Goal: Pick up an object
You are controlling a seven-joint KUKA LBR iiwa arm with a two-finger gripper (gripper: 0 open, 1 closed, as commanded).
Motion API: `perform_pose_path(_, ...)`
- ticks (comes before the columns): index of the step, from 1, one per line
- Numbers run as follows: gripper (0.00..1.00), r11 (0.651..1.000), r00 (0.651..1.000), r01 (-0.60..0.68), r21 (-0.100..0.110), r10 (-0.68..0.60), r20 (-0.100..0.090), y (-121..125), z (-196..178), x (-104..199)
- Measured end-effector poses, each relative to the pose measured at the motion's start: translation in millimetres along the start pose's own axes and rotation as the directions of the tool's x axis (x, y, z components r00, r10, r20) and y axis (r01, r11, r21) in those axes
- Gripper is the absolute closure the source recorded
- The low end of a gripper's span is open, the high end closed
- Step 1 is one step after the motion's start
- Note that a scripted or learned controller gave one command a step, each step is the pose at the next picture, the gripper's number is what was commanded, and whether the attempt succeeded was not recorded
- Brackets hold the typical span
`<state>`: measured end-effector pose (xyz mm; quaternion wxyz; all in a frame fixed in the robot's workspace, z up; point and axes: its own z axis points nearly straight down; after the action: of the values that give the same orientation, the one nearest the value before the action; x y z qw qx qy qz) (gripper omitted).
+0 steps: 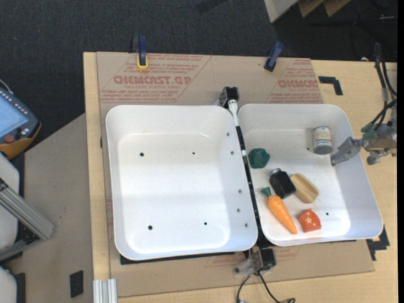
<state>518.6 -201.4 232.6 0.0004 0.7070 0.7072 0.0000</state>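
Camera view, looking down on the bench [189,74]: the gripper [345,151] sits at the right rim of the right bin [353,194], a grey piece reaching in over the wall, with cabling behind it at the frame's edge. Whether it is spread or closed cannot be told from this angle, and nothing can be seen held in it. The nearest object is a small can [322,140], standing upright on the bin floor just left of the gripper and a little farther back, apart from it. The other objects lie further left and nearer the front: one green lump [258,158] close to the wall shared by the two bins, one black block [282,184], one tan wooden block [305,188] touching the black one on its right, one toy carrot [281,213] lying at a slant with its leafy end toward the black block, and one red piece [309,221] just right of the carrot's tip. That makes six objects, one of each kind, all in the right bin. There are two bins; the left bin [113,169] shows four small dark dots on its floor. Two clamps grip the far edge of the bench, one with a yellow part [142,54] and one blue [273,57].
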Motion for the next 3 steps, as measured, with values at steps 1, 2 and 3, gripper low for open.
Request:
perform_pose_path(1,0.00,1.000,1.000,0.006,0.009,-0.005,-0.007,-32.0,45.4,75.2)
perform_pose_path(2,0.00,1.000,1.000,-0.001,-0.021,0.002,0.005,-32.4,129.9,92.3)
perform_pose_path(3,0.00,1.000,1.000,0.002,-0.019,-0.002,0.003,-18.0,-33.2,91.9)
